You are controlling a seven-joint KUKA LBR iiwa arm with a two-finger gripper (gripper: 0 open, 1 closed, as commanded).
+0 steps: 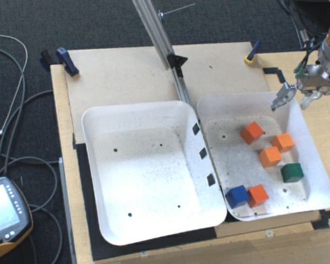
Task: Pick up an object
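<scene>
The right bin [232,108] holds several small blocks. One orange block [251,132] lies near the middle, with two more orange blocks [282,142] [270,156] to its right. A green block [292,172] sits by the right wall. A blue block [237,196] and another orange block [258,195] lie side by side near the front rim. My gripper [293,99] hangs at the bin's far right corner, above the rim, open, its two fingers spread with nothing between them. It stands up and to the right of the blocks.
The left bin [140,171] stands beside the right one. A metal rail [153,26] slants down to the gap between the bins. Clamps sit at the board's far corners, blue [67,60] and yellow-blue [252,53]. Cables and a pendant [6,214] lie left.
</scene>
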